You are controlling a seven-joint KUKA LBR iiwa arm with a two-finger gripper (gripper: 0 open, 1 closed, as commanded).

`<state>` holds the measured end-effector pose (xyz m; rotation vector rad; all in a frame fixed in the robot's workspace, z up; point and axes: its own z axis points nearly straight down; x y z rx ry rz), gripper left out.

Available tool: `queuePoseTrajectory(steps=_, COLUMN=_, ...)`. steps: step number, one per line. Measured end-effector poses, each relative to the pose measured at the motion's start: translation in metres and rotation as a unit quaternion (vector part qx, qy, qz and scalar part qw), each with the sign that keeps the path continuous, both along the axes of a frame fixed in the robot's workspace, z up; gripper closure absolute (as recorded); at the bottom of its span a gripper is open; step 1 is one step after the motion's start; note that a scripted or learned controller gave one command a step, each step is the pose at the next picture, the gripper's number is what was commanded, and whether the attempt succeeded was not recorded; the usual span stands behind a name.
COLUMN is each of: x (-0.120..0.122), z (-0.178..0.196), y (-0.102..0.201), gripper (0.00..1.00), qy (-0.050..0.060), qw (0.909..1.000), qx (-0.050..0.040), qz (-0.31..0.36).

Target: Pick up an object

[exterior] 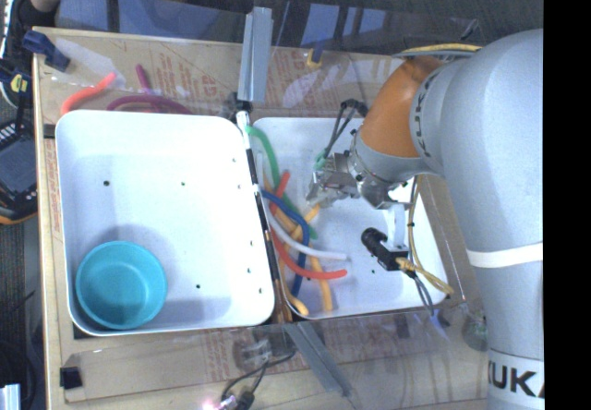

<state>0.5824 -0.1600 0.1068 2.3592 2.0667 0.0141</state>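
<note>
A tangle of bendy tubes lies along the left side of the right bin: a green one, a blue one, a white one, a red one and a yellow one. My gripper hangs low over the middle of this bin, just right of the tangle. A short orange piece sits right below its tip. A blue bowl stands in the near left corner of the left bin.
Outside the bins, an orange tube and a magenta tube lie on the bench behind the left bin. A grey metal bar stands between the bins at the back. The arm's bulk covers the right bin's right side.
</note>
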Motion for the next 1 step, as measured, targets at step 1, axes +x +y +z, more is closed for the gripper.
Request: queuePoseTrajectory(steps=1, x=0.0327, z=0.0851, y=0.0722, gripper=1.00, qy=0.006, qw=0.9927, qx=-0.0010, qz=0.120)
